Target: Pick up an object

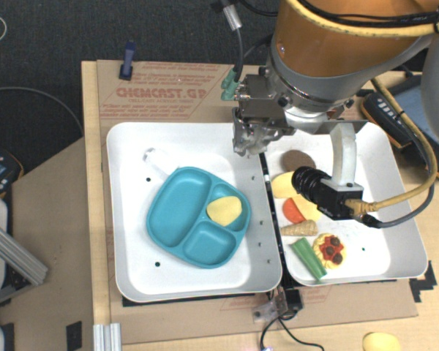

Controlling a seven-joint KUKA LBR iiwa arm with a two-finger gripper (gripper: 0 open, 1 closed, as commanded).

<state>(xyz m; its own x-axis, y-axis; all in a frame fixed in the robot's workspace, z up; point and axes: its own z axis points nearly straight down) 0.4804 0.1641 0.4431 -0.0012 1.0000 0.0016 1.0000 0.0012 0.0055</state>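
Pale yellow piece (224,210) lies flat in the teal divided tray's (177,218) right compartment in the left bin (132,196), while an orange piece (293,210), green stick (307,259) and small pizza (331,249) crowd the right bin (395,247).

Left bin (128,196): teal divided tray (194,218) occupies the centre; bare floor along back and left walls. Right bin (402,247): near-left corner crowded with toy food (314,243); right side bare. Arm (351,42) overhangs the back of the divider.
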